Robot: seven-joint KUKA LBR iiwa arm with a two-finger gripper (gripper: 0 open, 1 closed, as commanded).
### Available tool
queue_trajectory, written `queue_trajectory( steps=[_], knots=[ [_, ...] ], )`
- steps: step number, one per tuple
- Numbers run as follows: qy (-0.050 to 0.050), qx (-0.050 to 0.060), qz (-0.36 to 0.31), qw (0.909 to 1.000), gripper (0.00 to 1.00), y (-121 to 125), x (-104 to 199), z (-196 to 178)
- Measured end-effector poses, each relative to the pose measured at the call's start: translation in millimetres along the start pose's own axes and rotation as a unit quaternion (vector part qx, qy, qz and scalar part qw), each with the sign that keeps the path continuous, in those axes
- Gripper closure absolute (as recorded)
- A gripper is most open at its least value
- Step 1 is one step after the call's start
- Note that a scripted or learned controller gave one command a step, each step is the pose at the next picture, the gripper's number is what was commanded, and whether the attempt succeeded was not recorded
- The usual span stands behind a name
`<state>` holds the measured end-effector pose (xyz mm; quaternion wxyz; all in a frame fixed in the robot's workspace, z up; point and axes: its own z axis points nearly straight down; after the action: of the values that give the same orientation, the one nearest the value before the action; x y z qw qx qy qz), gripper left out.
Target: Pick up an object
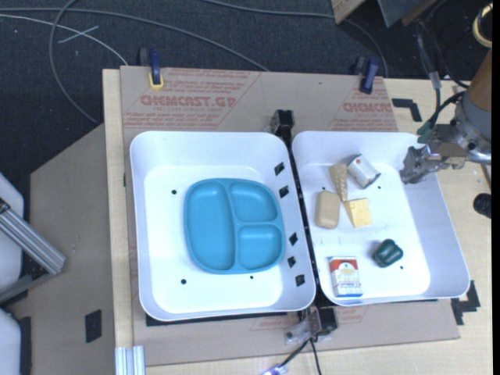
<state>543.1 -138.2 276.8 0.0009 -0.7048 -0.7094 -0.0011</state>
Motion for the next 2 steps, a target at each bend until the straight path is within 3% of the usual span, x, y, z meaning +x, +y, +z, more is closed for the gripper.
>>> queue_trajectory(
  steps=[2],
  knots=[
    [0.0, 0.002, 0.001, 1.0, 1.0, -10, 108, 14]
  ],
)
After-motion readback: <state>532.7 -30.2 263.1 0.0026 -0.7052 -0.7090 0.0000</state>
